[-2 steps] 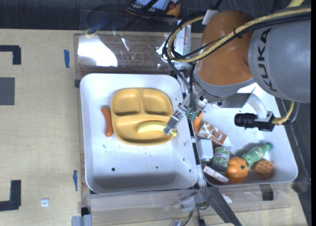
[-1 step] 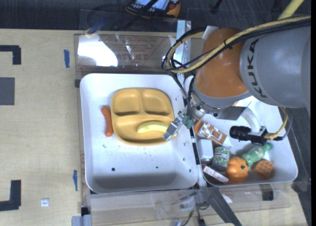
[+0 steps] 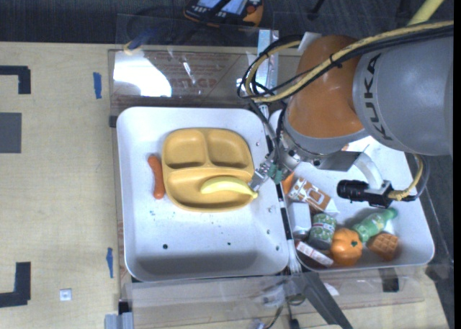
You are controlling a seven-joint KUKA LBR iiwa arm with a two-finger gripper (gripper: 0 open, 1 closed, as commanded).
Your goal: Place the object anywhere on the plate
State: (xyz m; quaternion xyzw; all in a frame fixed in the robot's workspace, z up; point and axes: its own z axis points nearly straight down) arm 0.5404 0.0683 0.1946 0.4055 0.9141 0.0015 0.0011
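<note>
The banana (image 3: 225, 188) lies in my plate's (image 3: 189, 149) lower compartment, long axis running nine to three o'clock, right tip touching my hand (image 3: 264, 173). My hand's grip I cannot tell.

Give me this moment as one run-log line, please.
gripper: at plate right rim | banana: in plate | carrot: left of plate

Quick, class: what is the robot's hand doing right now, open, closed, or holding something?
Hand: cannot be told; it sits at the right edge of the yellow plate, beside the banana.
</note>
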